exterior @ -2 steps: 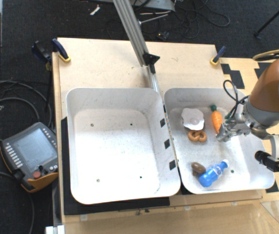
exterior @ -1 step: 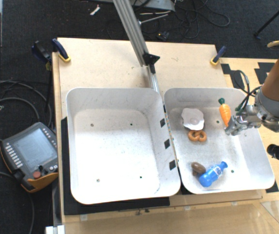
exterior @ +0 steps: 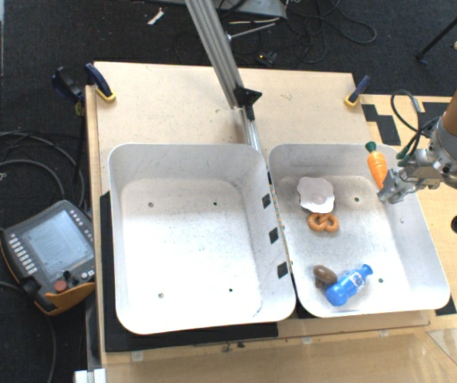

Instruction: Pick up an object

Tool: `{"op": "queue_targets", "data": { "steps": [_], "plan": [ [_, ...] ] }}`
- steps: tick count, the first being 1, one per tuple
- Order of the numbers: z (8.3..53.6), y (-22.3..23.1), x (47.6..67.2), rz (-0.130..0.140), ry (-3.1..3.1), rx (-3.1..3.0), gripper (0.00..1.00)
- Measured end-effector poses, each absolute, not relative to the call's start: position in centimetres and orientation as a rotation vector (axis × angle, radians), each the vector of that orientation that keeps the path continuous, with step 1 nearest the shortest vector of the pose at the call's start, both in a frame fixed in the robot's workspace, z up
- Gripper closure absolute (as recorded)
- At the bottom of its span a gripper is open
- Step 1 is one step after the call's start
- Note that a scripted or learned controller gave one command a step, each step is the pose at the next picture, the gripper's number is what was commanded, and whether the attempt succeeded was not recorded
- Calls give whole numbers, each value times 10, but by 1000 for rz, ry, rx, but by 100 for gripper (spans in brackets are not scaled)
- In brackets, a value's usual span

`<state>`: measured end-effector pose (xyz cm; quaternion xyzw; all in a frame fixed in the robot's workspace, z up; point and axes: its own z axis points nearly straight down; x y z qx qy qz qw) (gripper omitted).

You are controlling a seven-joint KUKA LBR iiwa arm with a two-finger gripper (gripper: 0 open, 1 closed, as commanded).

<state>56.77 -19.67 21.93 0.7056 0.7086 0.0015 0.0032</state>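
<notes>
The gripper (exterior: 391,191) hangs at the far right rim of the right bin (exterior: 419,238), with the carrot (exterior: 377,166) just beside it, crowding that corner. Toward the bin's middle, away from the gripper, the white piece (exterior: 316,192) and pretzel (exterior: 323,223) touch — bare floor lies between them and the gripper. Nearer the front, the blue bottle (exterior: 346,285) and brown lump (exterior: 325,275) sit close together.

Pretzel (exterior: 323,223) behind bottle (exterior: 347,285)
</notes>
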Motion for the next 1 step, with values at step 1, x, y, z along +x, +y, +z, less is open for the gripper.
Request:
{"op": "queue_targets", "data": {
  "steps": [1],
  "plan": [
    [281, -199, 576, 5, 2220, 2211, 100]
  ]
}}
